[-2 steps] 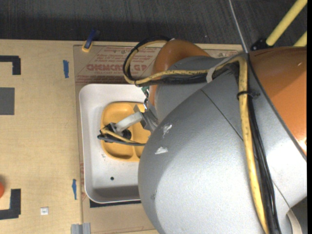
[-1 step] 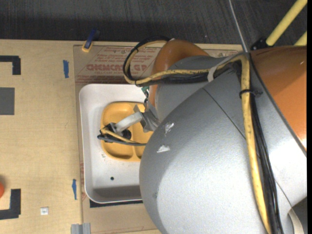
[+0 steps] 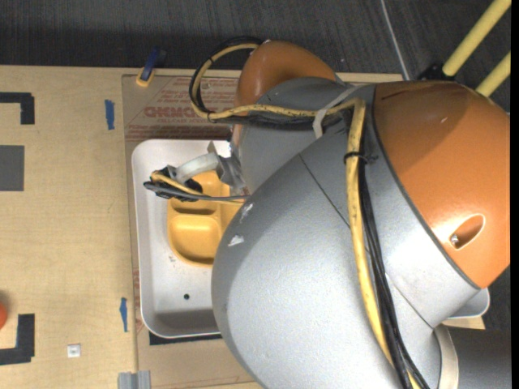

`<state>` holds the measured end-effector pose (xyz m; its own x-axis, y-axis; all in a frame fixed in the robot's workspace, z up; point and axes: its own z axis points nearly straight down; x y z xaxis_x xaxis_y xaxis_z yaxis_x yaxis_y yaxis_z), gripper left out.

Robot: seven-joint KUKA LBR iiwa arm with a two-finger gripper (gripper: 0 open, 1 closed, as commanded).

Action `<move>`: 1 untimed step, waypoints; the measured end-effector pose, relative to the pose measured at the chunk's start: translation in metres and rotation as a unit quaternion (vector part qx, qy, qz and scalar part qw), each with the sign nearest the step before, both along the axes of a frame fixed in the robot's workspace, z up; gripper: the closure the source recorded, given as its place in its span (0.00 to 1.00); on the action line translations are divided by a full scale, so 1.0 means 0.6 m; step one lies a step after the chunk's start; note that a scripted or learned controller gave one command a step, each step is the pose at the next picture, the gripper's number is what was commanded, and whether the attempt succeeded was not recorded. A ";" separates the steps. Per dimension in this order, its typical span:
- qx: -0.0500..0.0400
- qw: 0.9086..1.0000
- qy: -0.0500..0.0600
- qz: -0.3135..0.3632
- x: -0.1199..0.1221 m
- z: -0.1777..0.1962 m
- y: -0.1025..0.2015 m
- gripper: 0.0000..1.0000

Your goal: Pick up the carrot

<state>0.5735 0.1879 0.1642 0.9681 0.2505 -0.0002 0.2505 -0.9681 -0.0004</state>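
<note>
We see the big arm (image 3: 357, 241) reaching low into the white bin (image 3: 154, 241). Maybe the yellow-orange lump (image 3: 195, 229) is the carrot. The hand's state, we cannot tell. Next: find and grab.

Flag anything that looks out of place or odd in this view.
The arm bulks over most of the white bin, hiding much of its floor. A yellow-orange object lies in the bin beside the arm; whether it is the carrot is unclear. An orange blob sits cut off at the left edge.
</note>
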 end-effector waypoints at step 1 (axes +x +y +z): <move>0.000 1.000 0.000 0.023 0.126 -0.068 -0.005 0.00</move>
